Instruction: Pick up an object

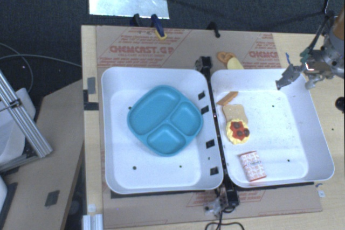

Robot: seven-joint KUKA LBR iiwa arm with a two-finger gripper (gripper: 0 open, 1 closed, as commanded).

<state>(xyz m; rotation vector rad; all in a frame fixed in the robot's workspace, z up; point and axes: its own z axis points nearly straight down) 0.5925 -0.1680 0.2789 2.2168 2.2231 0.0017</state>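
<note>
The right bin (280,132) holds three small items. A toy pizza slice (237,124) with red topping lies near its left wall. Just above it lies a short orange stick (227,98). A red and white packet (252,165) rests near the front edge. My gripper (297,82) hangs over the bin's far right corner, well away from all three. Its two fingers stand apart, open, with nothing between them.
A blue divided plate (164,120) lies in the left bin (116,169). A black divider (213,116) runs between the bins. Behind the right bin, on the cardboard, sit a yellow piece (235,64) and an orange piece (225,56). A blue clamp (157,26) stands at the back.
</note>
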